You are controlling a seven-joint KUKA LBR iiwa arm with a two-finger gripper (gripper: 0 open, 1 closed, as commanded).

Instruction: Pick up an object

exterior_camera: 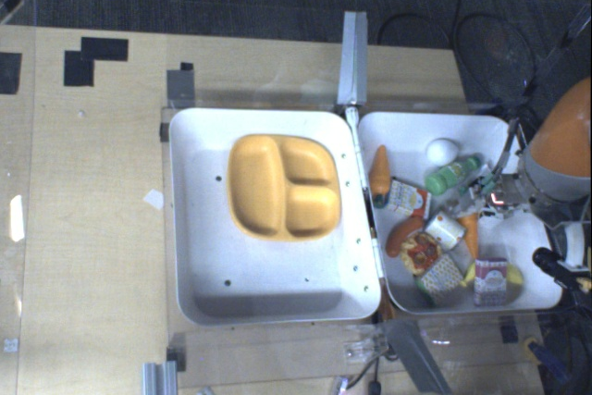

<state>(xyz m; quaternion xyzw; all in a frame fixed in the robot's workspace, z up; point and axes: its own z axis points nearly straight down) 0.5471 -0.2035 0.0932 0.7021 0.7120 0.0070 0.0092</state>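
Pale wooden counter [92,227] under two white bins, dark carpet beyond.

Nearest in the right bin [546,296]: a small red-labelled carton [491,280], a pizza slice toy [422,252], a white can [445,229]. Further back: an orange carrot [379,171], a green bottle [453,174], a white ball [442,149]. Left bin [199,199] carrying a yellow divided tray [282,186]. Gripper [493,190] low over the right bin's clutter beside the green bottle; state of the fingers impossible to tell, nothing seen held.
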